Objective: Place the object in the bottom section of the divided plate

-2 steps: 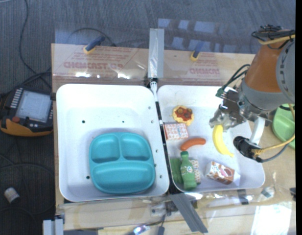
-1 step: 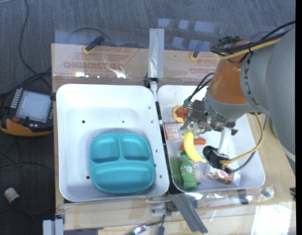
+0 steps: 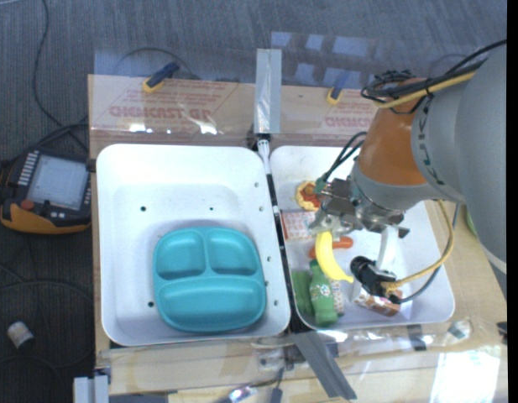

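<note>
A teal divided plate [image 3: 210,277] lies in the left bin [image 3: 133,183], its two small sections to the rear and its one wide section [image 3: 215,300] nearest the front edge. My gripper [image 3: 336,215] hangs low over the right bin [image 3: 431,300], just above the upper end of a yellow banana [image 3: 329,261]. The banana lies among other toy foods on the bin floor. Nothing shows on the plate.
Beside the banana lie a green packet [image 3: 319,296], a small orange piece [image 3: 344,243], a red-and-yellow toy [image 3: 308,195] and a brown-and-white item [image 3: 378,303]. A black cable loops near the wrist. A pendant [image 3: 49,193] sits left of the bench.
</note>
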You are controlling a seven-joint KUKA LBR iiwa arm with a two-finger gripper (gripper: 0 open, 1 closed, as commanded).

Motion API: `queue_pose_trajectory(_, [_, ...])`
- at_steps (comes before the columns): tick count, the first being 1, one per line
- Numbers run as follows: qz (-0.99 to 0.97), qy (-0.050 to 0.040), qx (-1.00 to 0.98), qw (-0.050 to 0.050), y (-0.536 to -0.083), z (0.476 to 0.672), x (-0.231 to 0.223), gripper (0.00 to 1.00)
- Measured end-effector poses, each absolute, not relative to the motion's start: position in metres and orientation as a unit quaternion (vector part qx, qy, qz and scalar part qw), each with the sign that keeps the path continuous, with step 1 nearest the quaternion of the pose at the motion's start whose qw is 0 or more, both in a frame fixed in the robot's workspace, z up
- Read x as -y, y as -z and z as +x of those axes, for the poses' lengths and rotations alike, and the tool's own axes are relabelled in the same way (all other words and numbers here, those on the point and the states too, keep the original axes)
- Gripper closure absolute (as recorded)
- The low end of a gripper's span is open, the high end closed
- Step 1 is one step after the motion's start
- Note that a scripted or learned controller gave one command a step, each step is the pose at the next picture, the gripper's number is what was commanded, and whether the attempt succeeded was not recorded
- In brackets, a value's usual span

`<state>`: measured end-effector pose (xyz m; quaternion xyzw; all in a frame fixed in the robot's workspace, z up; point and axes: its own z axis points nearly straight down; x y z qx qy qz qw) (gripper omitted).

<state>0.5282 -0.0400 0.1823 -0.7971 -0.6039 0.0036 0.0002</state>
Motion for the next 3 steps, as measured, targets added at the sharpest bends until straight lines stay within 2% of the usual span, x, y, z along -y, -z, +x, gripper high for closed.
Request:
queue_pose_trajectory(1, [-0.780,-0.0023,0.626,0.002,-0.207,0.549,-0.054,1.00])
queue_pose_trajectory(2, [-0.724,-0.0031,0.690,0.003,-0.182,0.495,-0.098,1.00])
queue_pose_trajectory(3, [-0.724,-0.0029,0.689,0.003,-0.182,0.495,-0.098,0.00])
